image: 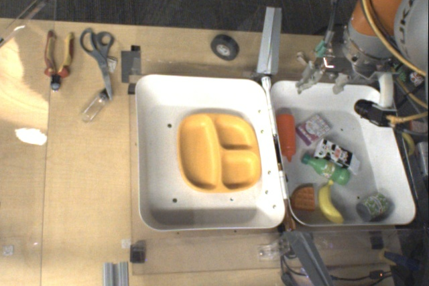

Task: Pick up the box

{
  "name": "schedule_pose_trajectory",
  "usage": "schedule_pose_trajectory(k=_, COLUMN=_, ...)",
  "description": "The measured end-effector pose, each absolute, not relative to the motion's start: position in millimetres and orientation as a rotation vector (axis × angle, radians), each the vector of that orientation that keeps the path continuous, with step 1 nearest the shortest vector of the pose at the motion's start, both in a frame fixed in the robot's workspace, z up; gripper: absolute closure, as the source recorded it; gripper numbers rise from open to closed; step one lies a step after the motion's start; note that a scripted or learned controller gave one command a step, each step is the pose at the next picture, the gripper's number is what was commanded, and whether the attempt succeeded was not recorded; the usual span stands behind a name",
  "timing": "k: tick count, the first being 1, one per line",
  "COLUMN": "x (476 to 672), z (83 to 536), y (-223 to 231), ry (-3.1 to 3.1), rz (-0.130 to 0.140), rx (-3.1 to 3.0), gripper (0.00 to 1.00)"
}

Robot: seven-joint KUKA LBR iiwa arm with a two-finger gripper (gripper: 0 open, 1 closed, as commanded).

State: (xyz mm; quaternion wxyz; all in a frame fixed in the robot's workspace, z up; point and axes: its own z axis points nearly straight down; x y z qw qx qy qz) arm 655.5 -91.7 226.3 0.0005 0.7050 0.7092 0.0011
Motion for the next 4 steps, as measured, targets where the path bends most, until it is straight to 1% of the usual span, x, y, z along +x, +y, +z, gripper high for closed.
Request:
schedule_pose_trajectory(k=1, x=626.6, z=130, y=-123, ry=2.164, rz=0.002, rx=2.275, gripper=0.00)
schedule_pose_trajectory(k=2, x=628.2, z=92, y=-124, ry=2.178, rz=0.001, rx=2.229, gripper=0.00)
schedule_pose_trajectory(k=3, x=630.9, z=103, y=-114, ry=2.195, rz=0.015, rx=2.220, gripper=1.00)
schedule_pose_trajectory(k=4, x=630.6, z=105, y=-122, ry=2.180, rz=0.007, rx=2.221, gripper=0.00)
